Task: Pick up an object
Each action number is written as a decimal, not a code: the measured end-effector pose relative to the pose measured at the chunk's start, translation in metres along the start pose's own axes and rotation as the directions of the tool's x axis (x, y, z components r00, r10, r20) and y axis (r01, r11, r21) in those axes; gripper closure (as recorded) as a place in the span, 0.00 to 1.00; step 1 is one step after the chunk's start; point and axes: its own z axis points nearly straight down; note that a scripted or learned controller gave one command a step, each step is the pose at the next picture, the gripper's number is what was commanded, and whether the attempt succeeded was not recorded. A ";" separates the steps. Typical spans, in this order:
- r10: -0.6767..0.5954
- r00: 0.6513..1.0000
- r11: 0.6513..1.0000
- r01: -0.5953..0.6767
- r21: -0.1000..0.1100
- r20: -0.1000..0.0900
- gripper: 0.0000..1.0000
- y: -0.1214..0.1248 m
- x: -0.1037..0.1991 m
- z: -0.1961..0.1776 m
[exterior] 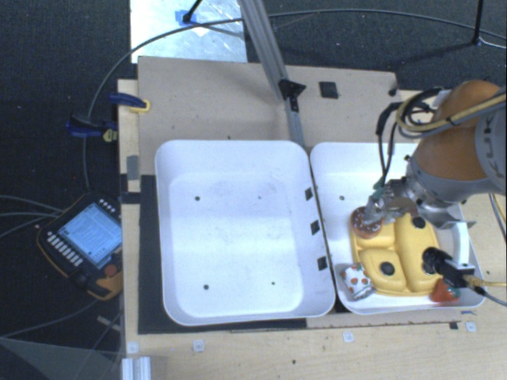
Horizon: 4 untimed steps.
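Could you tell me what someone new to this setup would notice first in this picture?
Probably the big yellow toy in the right bin, with the grey and orange arm bent over it from the right. The gripper sits at the toy's far edge, beside a small round brown object.

Two white bins, left (230, 236) and right (337, 172), dark dots on the left floor, on a tan bench board (214, 101). Right bin: yellow moulded toy (396, 256) with black spots, brown-red round piece (366, 222), small white object with red specks (354, 281), red bit (444, 291). Arm (459, 133) grey with orange band; floor pendant (85, 240) orange-edged, blue screen.
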 end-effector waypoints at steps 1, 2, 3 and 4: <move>0.000 1.000 1.000 0.000 -0.003 0.000 1.00 0.002 0.000 -0.044; -0.006 1.000 1.000 0.006 0.000 -0.002 1.00 0.017 0.049 -0.054; -0.004 1.000 1.000 0.004 0.001 -0.002 1.00 0.026 0.105 -0.061; -0.004 1.000 1.000 0.004 0.001 -0.001 1.00 0.029 0.155 -0.050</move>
